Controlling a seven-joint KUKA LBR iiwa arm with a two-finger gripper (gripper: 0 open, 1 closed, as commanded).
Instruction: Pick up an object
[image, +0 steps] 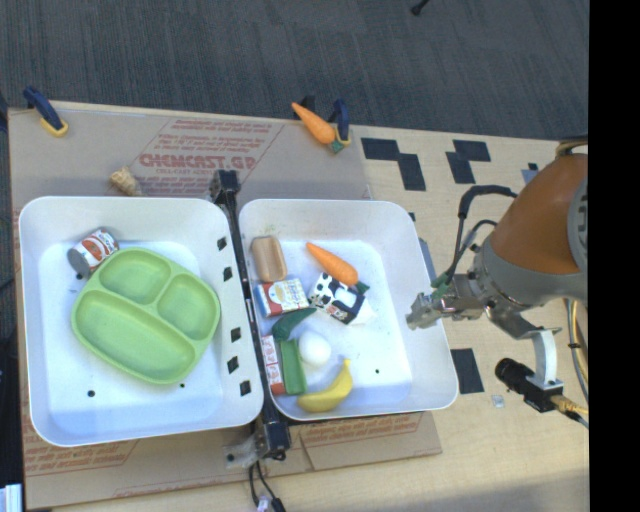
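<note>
You look down on a dark grey ribbed carpet (300, 50) running across the top of the view. Below it lies a flat cardboard sheet (200, 150) printed with red lettering, held at its far edge by blue and yellow clamps (45, 112). Black square markings (392, 152) dot the pale board (500, 440) at right.
</note>
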